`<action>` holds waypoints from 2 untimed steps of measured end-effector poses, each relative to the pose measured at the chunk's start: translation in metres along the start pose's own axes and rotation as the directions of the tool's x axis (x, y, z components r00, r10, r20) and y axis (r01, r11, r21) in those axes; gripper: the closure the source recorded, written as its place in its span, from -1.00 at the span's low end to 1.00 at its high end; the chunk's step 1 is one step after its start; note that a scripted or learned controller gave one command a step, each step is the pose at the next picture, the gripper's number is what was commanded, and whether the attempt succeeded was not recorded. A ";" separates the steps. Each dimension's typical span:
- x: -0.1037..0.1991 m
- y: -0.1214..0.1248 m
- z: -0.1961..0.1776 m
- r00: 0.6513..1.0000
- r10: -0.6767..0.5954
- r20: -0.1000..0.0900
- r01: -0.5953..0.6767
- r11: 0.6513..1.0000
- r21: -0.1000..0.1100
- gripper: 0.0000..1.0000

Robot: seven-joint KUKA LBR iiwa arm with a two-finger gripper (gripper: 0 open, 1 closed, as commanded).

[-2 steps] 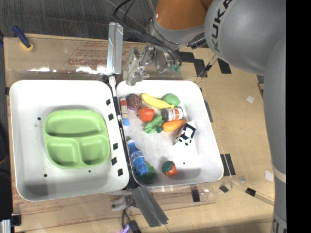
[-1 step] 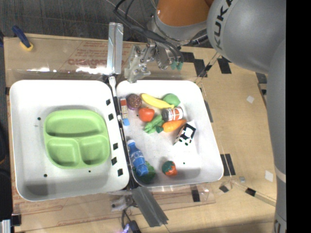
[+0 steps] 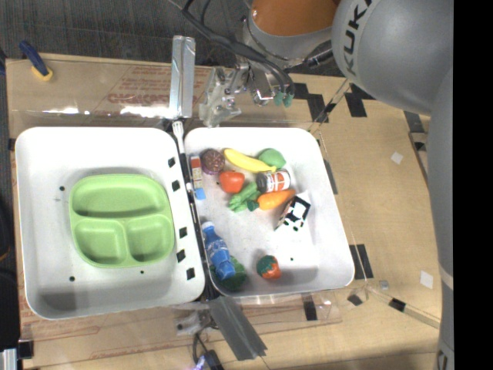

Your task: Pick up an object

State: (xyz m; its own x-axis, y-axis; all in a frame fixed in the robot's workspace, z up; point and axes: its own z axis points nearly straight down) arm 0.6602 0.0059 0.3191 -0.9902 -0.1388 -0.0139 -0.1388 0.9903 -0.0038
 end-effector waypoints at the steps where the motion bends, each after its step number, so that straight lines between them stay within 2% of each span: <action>1: 0.000 0.029 0.017 0.999 -0.032 -0.014 0.032 0.999 -0.005 1.00; 2: -0.001 0.083 0.027 0.998 -0.063 -0.013 0.063 0.998 -0.005 1.00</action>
